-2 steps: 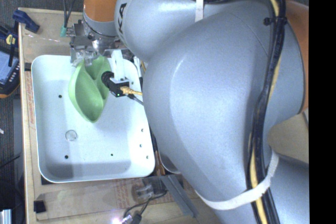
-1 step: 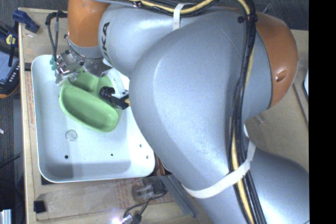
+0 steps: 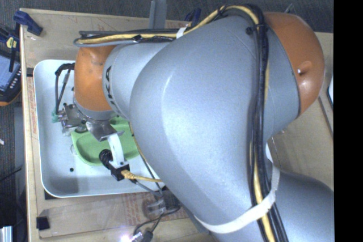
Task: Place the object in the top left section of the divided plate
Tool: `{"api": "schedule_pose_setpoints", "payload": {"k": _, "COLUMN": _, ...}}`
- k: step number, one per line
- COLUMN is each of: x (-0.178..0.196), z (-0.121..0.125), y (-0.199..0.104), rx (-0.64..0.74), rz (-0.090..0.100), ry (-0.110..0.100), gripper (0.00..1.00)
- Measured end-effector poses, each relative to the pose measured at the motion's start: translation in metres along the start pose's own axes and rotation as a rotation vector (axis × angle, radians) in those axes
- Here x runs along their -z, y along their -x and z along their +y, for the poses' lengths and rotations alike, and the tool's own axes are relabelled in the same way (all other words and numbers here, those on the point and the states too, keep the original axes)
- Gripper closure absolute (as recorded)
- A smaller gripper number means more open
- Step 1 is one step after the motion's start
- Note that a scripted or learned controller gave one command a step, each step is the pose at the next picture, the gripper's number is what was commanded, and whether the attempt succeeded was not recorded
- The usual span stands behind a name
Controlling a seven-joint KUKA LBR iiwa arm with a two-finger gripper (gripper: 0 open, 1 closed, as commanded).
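The green divided plate (image 3: 91, 151) lies in the left white bin (image 3: 41, 122), and just its lower-left part shows from under the arm. My gripper (image 3: 85, 126) hangs straight down over the plate's upper-left area, below the orange band (image 3: 91, 85) of the wrist. Its metal mount blocks what lies beneath it. A small green bit (image 3: 55, 116) peeks out at the mount's left side; I cannot tell whether it is the object or part of the plate. The plate's sections are hidden by the wrist.
The grey arm (image 3: 215, 122) covers the right bin and most of the bench. A black plug with a yellow cable (image 3: 116, 170) hangs over the plate's near edge. A black device (image 3: 8, 76) and a blue clamp (image 3: 25, 21) sit beyond the left bin.
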State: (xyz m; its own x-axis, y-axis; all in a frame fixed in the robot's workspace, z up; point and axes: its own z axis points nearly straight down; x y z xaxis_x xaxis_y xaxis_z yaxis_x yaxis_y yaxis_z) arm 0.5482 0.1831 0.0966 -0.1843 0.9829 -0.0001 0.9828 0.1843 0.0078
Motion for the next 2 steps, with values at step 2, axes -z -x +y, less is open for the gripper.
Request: {"api": "schedule_pose_setpoints", "payload": {"k": 2, "x": 0.004, "z": -0.071, "y": -0.024, "rx": 0.244, "rz": 0.001, "ry": -0.015, "gripper": 1.0}}
